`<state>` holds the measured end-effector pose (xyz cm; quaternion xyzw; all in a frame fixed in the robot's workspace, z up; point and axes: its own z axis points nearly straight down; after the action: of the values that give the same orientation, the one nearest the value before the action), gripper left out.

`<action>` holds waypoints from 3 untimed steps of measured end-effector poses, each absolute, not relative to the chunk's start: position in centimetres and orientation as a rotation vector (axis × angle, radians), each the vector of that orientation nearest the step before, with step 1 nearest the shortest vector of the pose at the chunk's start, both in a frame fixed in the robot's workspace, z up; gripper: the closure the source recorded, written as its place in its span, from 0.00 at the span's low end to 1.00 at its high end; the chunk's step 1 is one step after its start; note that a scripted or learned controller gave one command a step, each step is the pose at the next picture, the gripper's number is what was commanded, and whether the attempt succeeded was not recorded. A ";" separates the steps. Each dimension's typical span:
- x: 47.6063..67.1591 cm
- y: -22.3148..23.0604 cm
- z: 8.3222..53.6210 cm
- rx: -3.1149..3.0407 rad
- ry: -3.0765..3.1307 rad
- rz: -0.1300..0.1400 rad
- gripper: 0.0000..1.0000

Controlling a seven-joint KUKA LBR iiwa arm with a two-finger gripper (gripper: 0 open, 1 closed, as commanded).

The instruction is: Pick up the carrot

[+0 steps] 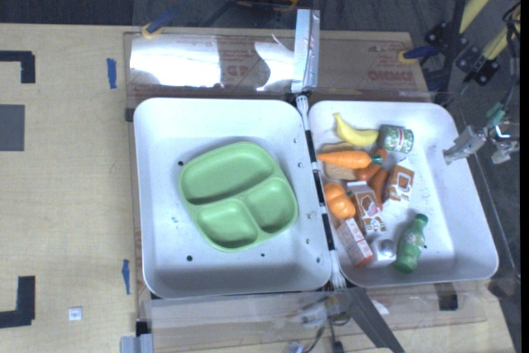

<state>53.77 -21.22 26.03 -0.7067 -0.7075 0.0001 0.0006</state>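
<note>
So the gripper [482, 141] is sitting right at the far right rim of the right bin [471, 256], just a small silvery bit poking in. Honestly it's too small and blurry for me to tell if it's open or closed, but I can't see anything in it. The carrot [345, 159] is well apart from it, way over on the opposite side of the same bin, lying roughly flat with its green end pointing back toward the gripper. Between the gripper and the carrot there's a small can [397, 138], and just above the carrot, touching or nearly so, a banana [354, 131]. Below the carrot it's a jumble: an orange [337, 199], a couple of snack cartons [366, 207], and a green bottle [411, 242] which is the closest of that bunch to the gripper's side. Further off past the carrot, the left bin [165, 124] has a green divided plate [238, 194] in it.
</note>
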 end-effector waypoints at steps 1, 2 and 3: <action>60.9 -15.5 21.2 -1.869 -2.530 -0.002 0.00; 66.5 -10.3 14.9 -1.647 -2.681 -0.003 0.00; 62.4 -4.6 18.6 -1.073 -2.954 -0.002 0.00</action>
<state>62.36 -4.64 18.59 -0.3413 -0.9399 -0.0007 -0.0006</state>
